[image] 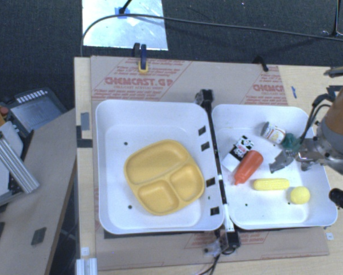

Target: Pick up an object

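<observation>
Here, gripper (281, 158) was seen low in right bin (263, 219), fingers spread, nothing held. Toy corn (271, 184) lay just below it, near bin's right edge. Probably lowered there for grabbing.

Left bin (111, 171): yellow divided tray (163, 176).
Right bin (263, 213): carrot (248, 167), corn (271, 184), lemon (299, 195).
Gripper (281, 160): seen above the corn, nothing held.
</observation>
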Robot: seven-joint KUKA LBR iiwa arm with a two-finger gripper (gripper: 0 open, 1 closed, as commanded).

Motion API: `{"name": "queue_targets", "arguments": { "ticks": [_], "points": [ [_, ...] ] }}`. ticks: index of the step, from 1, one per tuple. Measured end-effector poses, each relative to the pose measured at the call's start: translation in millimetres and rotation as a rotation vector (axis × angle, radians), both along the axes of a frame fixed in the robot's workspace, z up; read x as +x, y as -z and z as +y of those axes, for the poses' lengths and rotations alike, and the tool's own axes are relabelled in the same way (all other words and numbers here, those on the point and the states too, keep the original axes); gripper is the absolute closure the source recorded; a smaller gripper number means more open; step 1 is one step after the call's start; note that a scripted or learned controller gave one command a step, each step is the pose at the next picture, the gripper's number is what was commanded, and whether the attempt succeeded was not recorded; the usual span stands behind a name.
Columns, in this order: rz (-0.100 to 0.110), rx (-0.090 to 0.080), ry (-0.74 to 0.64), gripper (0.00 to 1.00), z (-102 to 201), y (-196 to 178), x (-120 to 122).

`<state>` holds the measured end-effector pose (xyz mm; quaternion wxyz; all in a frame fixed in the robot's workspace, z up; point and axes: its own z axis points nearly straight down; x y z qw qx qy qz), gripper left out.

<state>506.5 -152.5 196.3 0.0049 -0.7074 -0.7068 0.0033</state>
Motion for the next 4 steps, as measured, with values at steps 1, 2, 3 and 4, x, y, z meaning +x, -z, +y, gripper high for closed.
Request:
{"name": "queue_targets", "arguments": {
  "ticks": [1, 2, 3, 4],
  "points": [
    [-0.012, -0.002, -0.004, 0.00, 0.4, -6.3, 3.0],
    [-0.010, -0.001, -0.002, 0.00, 5.0, 38.1, -2.7],
    [-0.009, -0.001, -0.002, 0.00, 5.3, 79.9, -4.5],
    [-0.015, -0.003, -0.003, 0.00, 5.6, 112.2, -2.8]
  ]
}}
